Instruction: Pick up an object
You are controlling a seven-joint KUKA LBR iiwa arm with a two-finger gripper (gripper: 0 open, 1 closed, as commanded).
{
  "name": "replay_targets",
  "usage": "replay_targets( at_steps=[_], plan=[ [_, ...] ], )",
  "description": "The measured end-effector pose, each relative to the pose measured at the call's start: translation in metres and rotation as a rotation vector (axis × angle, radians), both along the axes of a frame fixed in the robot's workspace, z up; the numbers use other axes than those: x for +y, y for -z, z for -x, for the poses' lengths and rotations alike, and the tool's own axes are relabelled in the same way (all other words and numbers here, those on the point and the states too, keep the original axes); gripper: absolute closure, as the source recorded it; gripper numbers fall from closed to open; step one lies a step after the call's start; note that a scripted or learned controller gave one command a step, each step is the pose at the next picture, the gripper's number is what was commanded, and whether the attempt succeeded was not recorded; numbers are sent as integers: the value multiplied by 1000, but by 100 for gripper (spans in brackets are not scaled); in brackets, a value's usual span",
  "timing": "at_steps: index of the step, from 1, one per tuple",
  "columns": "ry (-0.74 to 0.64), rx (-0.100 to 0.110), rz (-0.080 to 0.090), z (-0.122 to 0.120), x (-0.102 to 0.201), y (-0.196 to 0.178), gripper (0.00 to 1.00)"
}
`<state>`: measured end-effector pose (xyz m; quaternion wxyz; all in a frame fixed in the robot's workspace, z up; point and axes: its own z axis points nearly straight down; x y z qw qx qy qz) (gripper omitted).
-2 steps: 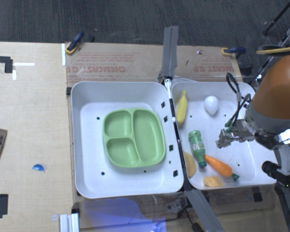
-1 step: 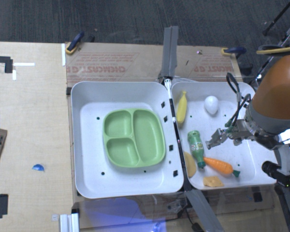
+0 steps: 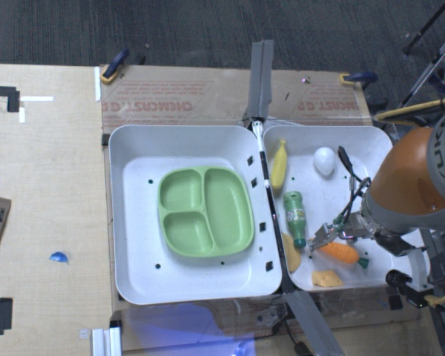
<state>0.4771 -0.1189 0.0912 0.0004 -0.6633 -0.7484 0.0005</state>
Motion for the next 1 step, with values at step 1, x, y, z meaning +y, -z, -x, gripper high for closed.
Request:
replay_targets(
  at_steps=[1],
  plan=[
    [3, 1, 0, 0, -1, -8, 100]
  ],
)
